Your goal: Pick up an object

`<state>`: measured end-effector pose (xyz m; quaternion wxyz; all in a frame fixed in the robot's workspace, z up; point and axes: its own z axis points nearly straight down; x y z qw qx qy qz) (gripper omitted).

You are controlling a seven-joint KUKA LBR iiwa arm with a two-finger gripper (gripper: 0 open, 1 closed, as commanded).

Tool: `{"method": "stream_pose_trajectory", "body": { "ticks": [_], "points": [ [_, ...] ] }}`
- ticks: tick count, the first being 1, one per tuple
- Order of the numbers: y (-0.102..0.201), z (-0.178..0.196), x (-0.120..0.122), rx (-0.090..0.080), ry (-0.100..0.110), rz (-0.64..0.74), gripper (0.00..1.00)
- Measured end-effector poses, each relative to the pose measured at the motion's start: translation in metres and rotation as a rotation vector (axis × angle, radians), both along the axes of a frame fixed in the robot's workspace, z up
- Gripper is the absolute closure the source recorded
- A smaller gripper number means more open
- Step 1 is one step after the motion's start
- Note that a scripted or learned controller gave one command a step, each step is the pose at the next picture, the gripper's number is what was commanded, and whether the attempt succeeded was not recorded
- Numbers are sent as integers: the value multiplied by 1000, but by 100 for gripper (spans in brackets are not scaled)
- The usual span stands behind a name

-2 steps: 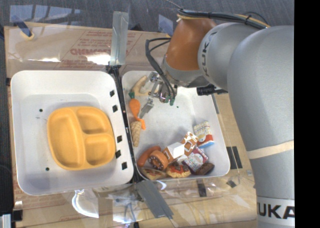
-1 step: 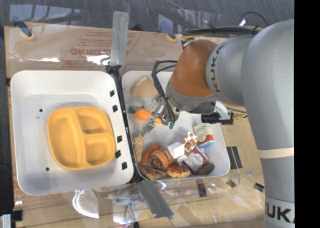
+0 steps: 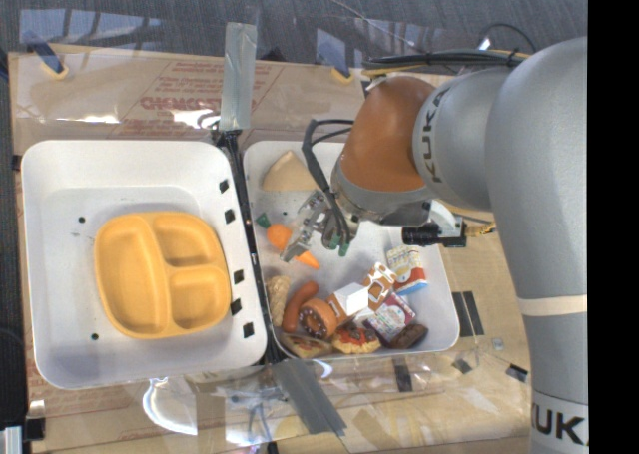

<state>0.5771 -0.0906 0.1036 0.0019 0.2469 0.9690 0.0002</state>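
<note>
My gripper (image 3: 316, 244) hangs low over the left half of the right bin (image 3: 445, 294), fingers spread open and pointing down-left. Nothing sits between them. A small orange carrot piece (image 3: 278, 237) lies just left of the fingertips, and a second orange piece (image 3: 309, 261) lies right below them. A tan wedge (image 3: 284, 174) rests in the bin's far left corner. At the bin's near side lie a reddish hot dog (image 3: 298, 304), a brown ringed donut (image 3: 321, 318), a white box (image 3: 351, 299) and several small printed packets (image 3: 392, 317).
The left bin (image 3: 50, 173) holds a yellow divided tray (image 3: 160, 272). A black-taped divider (image 3: 240, 232) separates the two bins. The grey arm and its orange band (image 3: 389, 138) cover the right bin's far right part.
</note>
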Motion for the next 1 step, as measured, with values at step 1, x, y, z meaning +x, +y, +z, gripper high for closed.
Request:
{"method": "stream_pose_trajectory", "body": {
  "ticks": [1],
  "points": [
    [85,92,26,2,-3,-13,100]
  ]
}}
